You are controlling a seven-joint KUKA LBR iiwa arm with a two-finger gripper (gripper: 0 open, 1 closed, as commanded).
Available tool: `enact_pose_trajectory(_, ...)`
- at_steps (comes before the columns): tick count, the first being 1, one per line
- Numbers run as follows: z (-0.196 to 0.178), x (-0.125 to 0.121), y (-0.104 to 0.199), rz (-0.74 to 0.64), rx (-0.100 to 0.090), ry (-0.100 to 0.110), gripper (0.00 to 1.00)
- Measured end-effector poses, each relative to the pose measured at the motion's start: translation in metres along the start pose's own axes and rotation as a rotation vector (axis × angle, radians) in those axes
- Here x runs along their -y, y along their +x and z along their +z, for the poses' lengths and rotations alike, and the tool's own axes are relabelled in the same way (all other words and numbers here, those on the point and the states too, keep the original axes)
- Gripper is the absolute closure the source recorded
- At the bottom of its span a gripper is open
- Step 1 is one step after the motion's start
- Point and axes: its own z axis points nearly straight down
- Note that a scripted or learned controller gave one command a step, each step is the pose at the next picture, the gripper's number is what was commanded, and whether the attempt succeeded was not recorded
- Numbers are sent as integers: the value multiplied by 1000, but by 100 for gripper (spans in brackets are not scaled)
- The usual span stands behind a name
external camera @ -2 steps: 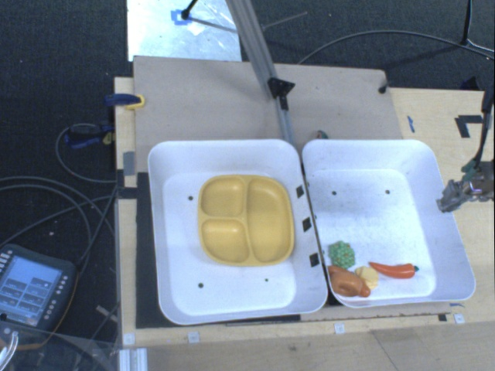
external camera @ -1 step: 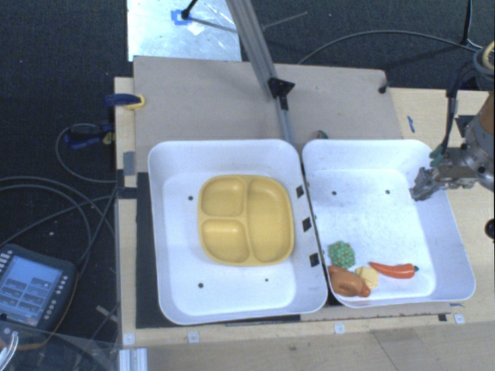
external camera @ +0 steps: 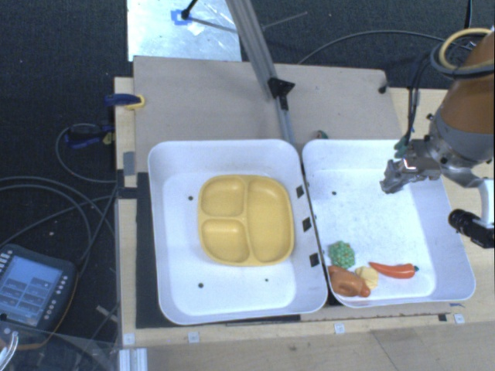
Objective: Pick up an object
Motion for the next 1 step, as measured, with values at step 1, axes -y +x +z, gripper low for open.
enact_pose_trajectory(1,-4,-22,48,-1,0,-3,100)
